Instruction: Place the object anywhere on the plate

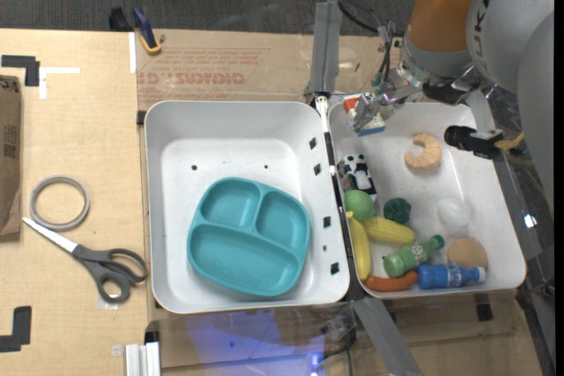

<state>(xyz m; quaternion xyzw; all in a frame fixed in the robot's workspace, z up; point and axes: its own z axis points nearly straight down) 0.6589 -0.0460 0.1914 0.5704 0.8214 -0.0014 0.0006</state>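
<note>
The teal plate [249, 235] lies flat in the left bin [167, 189], its long axis running from the bin's near-left toward its far-right, the two small compartments on the far-right side and the one long compartment toward the near-left. Nothing lies on it.

The task names no particular object. Over in the right bin [502, 216], everything sits to the right of the plate, across the two bin walls that meet between them. A croissant [424, 151] lies far from the plate, curled with its ends pointing down-left. Close to the dividing wall come a small black-and-white toy [356, 172], a green pear-like fruit [359, 204], a yellow banana [360, 249] running along the wall, and a corn cob [389, 231] lying crosswise. A dark green lump [397, 210] sits just beside the corn. Nearer the front edge: a green bottle [412, 255] tilted up to the right, a blue bottle [448, 276] lying on its side, a red-orange piece [390, 282], and a tan egg-like thing [466, 254].

The arm comes in from the right, orange band up top, and the claw [370, 112] hangs over the far-left corner of the right bin, beside a small red, white and blue item [363, 116]. Whether its fingers are apart or together, I cannot tell.

On the counter [79, 119], left of the plate's bin, lie scissors [92, 260] and a tape roll [59, 201].
</note>
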